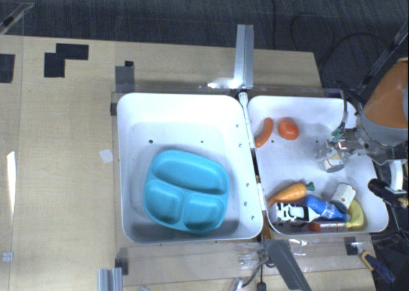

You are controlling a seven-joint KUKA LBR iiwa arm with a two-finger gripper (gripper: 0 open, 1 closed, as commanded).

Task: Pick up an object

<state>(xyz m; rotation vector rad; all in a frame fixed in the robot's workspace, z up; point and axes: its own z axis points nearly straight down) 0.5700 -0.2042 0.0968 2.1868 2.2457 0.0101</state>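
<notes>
A carrot (291, 192), a blue bottle (324, 207), a yellow banana (356, 217) and a black-and-white item (291, 212) crowded the near edge of the right bin (307, 116), beside a blue divided plate (186, 189) in the left bin (179, 110). Farther back, the gripper (333, 154) hung over the right bin's floor near its right wall, carrying nothing, though whether it was spread could not be told. Beyond it lay a sausage (263, 132) and an orange ball (288, 128).

Both white bins (185, 107) are evenly and brightly lit from above, soft shadows are cast along their inner walls, and slight softness is seen throughout the frame.
</notes>
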